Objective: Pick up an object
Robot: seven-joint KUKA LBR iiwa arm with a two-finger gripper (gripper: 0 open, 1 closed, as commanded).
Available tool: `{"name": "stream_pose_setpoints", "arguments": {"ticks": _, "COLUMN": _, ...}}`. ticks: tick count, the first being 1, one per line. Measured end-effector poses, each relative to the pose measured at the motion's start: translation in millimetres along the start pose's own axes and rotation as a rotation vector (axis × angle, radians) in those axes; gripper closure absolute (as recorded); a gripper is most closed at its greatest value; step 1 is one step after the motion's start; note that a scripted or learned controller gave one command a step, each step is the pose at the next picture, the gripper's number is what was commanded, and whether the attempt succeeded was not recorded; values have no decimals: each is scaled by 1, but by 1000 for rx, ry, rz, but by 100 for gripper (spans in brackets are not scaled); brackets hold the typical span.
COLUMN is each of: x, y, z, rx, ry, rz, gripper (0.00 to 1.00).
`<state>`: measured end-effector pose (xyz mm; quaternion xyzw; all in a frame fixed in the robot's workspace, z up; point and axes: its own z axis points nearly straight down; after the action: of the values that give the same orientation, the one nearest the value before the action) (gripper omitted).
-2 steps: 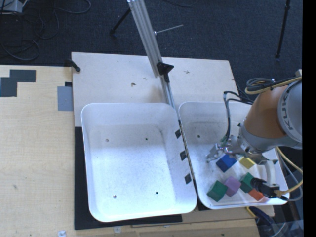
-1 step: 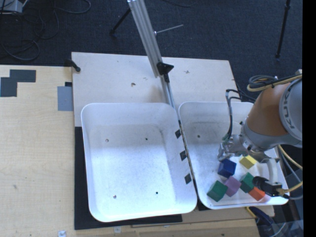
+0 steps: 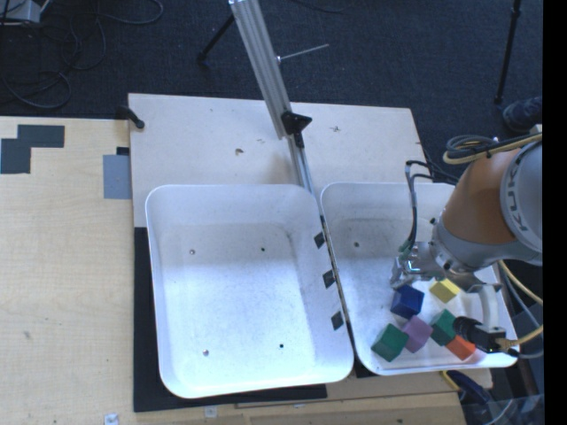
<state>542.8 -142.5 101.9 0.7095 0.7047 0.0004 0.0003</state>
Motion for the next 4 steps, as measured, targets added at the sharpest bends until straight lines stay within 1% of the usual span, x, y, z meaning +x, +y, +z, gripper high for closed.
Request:
{"name": "stream_pose_setpoints", "arguments": {"ticks": 1, "x": -46, "y": 0, "z": 8, "rx": 1, "ry": 5, "rz": -13, "gripper": 0}}
{"name": "stream_pose_setpoints", "arguments": {"ticks": 2, "x": -9, "y": -55, "z": 9, "rx": -5, "ry": -3, "rz": -6, "gripper": 0}}
{"name": "stream_pose_setpoints", "arguments": {"ticks": 3, "x": -11, "y": -54, "z": -1, "rx": -2, "ry": -1, "rz": -2, "gripper": 100}}
{"name": "stream_pose_setpoints", "arguments": {"ticks": 4, "x": -28, "y": -55, "z": 4, "rx": -2, "ry": 0, "rz": -9, "gripper": 100}}
